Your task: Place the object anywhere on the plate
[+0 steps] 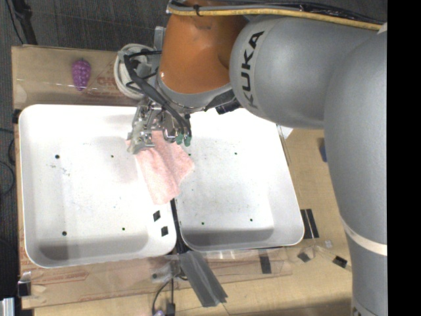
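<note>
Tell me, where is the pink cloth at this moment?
In the camera view the pink cloth hangs below the gripper, near the middle, over the inner edge of the left bin beside the right bin.

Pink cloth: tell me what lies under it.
The cloth hangs from the tool, draped over the seam between the left bin and right bin. Their adjoining rims show below it; whatever lies beneath the cloth itself is covered.

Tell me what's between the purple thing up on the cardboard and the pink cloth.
In the camera view, the left bin's far rim and bare white floor lie between the purple object and the pink cloth.
</note>
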Robot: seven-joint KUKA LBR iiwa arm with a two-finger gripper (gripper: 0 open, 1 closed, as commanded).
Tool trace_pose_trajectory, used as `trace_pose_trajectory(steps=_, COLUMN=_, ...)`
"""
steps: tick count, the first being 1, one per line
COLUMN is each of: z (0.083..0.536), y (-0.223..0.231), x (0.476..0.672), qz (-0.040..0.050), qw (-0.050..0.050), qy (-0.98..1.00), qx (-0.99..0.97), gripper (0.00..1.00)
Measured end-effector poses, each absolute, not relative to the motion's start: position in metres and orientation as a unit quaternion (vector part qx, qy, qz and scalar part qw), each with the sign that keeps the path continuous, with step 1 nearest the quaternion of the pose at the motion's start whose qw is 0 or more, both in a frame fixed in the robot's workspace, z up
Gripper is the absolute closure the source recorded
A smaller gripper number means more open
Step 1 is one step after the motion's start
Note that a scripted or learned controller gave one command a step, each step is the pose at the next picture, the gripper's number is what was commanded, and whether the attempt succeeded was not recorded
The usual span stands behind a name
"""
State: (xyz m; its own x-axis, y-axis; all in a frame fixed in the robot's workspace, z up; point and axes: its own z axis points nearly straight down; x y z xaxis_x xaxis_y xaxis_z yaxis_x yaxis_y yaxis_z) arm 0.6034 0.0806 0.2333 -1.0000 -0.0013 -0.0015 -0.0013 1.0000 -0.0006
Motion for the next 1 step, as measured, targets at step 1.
trace_pose_trajectory(steps=1, z=0.2336, y=0.0804, x=0.6036, qz=-0.0002, qw=0.001, qy=1.000, qx=0.000, gripper=0.00)
